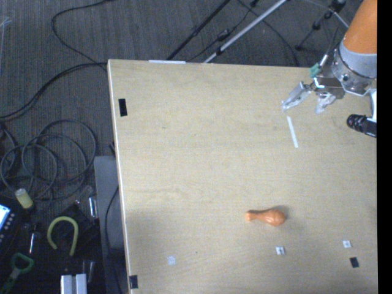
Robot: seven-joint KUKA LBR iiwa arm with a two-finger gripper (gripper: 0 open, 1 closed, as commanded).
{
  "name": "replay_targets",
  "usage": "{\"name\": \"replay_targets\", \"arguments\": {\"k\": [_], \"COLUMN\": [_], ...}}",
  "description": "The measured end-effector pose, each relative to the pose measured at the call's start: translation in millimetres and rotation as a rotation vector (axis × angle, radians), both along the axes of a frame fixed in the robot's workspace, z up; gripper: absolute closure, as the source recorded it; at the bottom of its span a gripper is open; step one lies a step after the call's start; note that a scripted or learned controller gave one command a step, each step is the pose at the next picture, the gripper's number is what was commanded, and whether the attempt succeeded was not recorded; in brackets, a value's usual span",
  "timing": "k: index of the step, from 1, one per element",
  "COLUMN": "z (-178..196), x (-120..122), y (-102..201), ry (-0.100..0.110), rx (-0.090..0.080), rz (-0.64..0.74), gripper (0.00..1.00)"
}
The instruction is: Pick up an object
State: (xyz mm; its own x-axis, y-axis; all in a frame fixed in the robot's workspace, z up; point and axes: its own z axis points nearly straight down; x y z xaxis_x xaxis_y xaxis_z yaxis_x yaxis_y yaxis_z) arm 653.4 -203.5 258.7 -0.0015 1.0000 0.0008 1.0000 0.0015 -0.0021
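**Inspector:** Start with the object.

**Assistant:** One orange object (267, 217), smooth and slightly glossy, shaped like a small skittle: a bulbous end toward 3 o'clock tapering to a narrow neck toward 9 o'clock. It lies on its side on the table (202, 146), in the lower right part of the surface, at about 5 o'clock from the table's centre.

**Inspector:** The surface itself?

**Assistant:** Pale wood-toned board, matte, with faint grain and a few small black and white markers near its edges. A thin white stick (293, 132) lies flat toward 2 o'clock from the centre, well apart from the orange object.

**Inspector:** The claw?

**Assistant:** The claw (304, 105) sits at about 1 o'clock from the orange object, far from it. It is metallic grey, with two fingers spread apart and nothing between them. Its tips hang just above the upper end of the white stick; contact cannot be confirmed. Above it, the wrist is grey with an orange band (362, 29).

**Inspector:** Surroundings?

**Assistant:** Dark ribbed floor (55, 54), with coiled black cables (43, 158) at 9 o'clock of the table.
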Motion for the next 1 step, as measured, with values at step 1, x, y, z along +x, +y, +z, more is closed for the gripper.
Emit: {"name": "replay_targets", "arguments": {"k": [1], "z": [-116.8], "x": [4.1], "y": [-19.9], "ry": [0.000], "rx": [-0.003], "rz": [0.204], "gripper": [0.00]}}
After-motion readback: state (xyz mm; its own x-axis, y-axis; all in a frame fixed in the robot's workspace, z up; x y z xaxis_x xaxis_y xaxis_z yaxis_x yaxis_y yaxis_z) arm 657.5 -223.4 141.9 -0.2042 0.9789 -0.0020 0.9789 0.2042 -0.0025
